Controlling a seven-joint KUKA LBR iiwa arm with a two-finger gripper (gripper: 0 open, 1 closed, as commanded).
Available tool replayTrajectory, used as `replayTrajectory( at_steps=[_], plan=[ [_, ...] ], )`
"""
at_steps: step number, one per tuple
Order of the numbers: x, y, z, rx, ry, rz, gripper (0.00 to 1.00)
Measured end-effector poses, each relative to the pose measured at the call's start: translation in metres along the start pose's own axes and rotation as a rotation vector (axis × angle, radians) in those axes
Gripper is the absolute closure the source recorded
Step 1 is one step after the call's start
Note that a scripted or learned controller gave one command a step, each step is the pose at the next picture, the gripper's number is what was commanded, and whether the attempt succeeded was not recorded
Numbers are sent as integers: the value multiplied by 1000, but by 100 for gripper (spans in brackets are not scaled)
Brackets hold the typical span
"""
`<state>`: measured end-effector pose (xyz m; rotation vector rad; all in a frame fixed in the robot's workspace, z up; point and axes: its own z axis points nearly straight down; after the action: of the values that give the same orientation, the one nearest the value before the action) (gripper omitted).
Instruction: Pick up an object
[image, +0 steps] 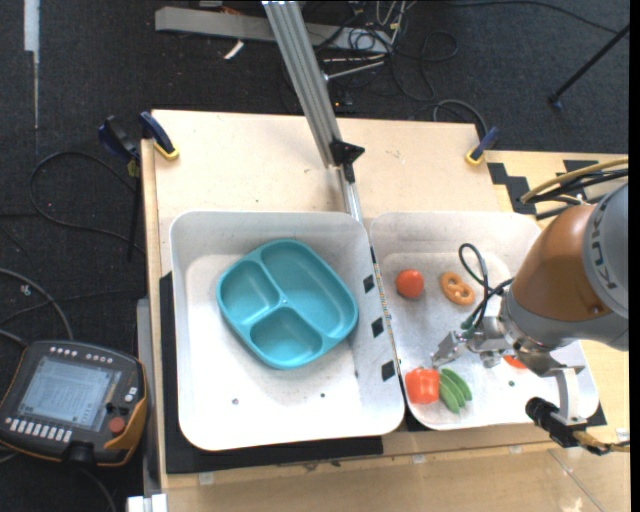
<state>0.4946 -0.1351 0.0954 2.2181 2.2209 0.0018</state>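
Reaching from the right, arm (565, 285) sets claw (452, 347) low over right bin (420, 232).

Two white bins (200, 300), faintly speckled, sat on a pale tan bench (250, 160). Left bin held a turquoise divided plate (287, 302). Right bin (430, 235) held a red-orange tomato (409, 284), an orange-brown pretzel (458, 289), a red pepper (423, 385) and a green pod (455, 389). Arm (570, 280) was copper-orange over grey. Yellow clamps (160, 140) at the bench's corners. Black-and-tan zigzag pattern (520, 185) at the right. Floor (70, 250) dark grey carpet. Pendant (65, 400) grey with a red button.
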Motion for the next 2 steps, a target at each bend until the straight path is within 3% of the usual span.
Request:
replayTrajectory(
  at_steps=[1, 2],
  plan=[
    [41, 0, -1, -1, 0, -4, 0],
    [40, 1, -11, -2, 1, -1, 100]
  ],
)
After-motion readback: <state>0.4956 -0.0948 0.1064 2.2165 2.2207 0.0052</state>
